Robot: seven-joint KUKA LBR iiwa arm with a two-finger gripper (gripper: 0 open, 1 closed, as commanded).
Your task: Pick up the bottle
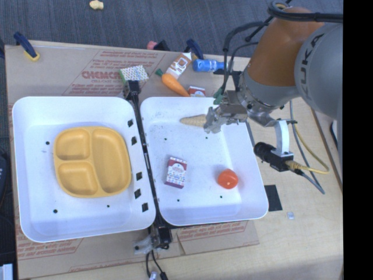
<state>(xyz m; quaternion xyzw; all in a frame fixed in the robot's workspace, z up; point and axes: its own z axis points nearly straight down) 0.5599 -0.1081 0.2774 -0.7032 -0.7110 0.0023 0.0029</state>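
Near edge of the right bin (256, 206): a small red box (176, 172) and an orange ball (228, 179); the left bin (23, 156) carries a yellow divided plate (92, 160). The gripper (213, 121) sits over the right bin's far side beside a pale cone (193, 120); can't tell how its jaws are set. The bottle (177, 66) lies on the desk (303, 226) behind the bins, next to a carrot (174, 84), well apart from the gripper.
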